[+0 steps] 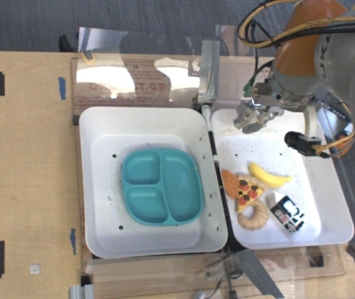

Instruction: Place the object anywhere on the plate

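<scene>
My jaws (pixel 250 121), grip state indeterminable, hung beyond the banana (pixel 268 175); plate (pixel 162 186) far left carried nothing; placement outstanding.

Bright light shines from above; white glare glows on the clear plastic sheet (pixel 134 73) behind the bins. Shadows are soft.

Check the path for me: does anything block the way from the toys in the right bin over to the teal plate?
Only the raised rims where the two bins meet lie between them, so a lift should clear that. The banana, pizza slice and bagel lie uncovered. The plate sits in the left bin. The pincer hovers above the right bin's far end.
</scene>
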